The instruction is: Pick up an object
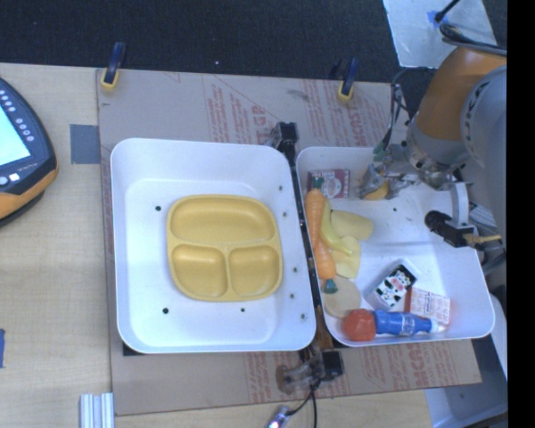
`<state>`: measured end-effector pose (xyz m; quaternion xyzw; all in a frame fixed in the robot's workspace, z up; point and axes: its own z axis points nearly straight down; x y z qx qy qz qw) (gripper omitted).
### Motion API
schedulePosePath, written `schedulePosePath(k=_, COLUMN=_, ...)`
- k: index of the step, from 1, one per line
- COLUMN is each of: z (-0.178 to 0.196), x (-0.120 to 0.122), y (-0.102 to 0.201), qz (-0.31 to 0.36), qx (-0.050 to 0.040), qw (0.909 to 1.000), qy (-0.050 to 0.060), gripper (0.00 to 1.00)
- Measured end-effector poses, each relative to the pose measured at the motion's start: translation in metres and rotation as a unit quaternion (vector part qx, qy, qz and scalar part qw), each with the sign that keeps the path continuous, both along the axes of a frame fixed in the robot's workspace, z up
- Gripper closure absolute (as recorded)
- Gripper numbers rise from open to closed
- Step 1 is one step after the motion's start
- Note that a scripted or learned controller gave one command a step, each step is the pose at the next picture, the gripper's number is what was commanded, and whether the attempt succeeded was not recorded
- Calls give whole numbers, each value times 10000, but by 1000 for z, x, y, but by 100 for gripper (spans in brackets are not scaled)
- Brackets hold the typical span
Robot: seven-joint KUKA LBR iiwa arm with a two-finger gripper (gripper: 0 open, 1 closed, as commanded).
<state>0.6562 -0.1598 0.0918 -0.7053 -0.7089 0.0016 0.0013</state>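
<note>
- The grey arm with its orange band (pixel 455 83) comes in from the far right, and its gripper (pixel 381 184) sits low over the far edge of the right-hand shallow white bin (pixel 468 324).
- Something small and yellowish shows at the gripper's tip, but whether it sits between the fingers, or how far apart they stand, I cannot tell.
- The right bin's load crowds along its left wall: a long orange toy carrot (pixel 317 230) lies lengthwise against that wall, with pale yellow toy pieces (pixel 346 239) just beside it on the right.
- A small red and green printed packet (pixel 332 183) lies in the far left corner, close to the gripper.
- Toward the near edge sit a flat tan disc (pixel 341 299), a red round toy (pixel 358 325) touching a blue tube (pixel 401 325), a black and white cow-print carton (pixel 393 287) and a small red and white printed packet (pixel 430 308).
- The middle and far right of this bin's floor is bare white, the widest open stretch among the objects.
- The left-hand shallow white bin (pixel 134 239) holds a yellow plastic three-compartment tray (pixel 223 245) at its centre, with a bare white margin on every side.
- The two bins meet along one narrow seam; both rest on a brown cardboard sheet (pixel 214 105) clamped to the pale wooden table (pixel 45 328).
- A grey and orange control pendant (pixel 9 150) lies on the table at far left, well apart from both bins.
</note>
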Motion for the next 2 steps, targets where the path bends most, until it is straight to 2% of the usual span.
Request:
schedulePosePath(k=1, z=63, x=-77, y=0, qz=-2, qx=-3, qw=10000, qy=0, gripper=100)
schedulePosePath(k=2, z=100, x=-59, y=70, qz=12, qx=-3, qw=10000, qy=-5, gripper=100)
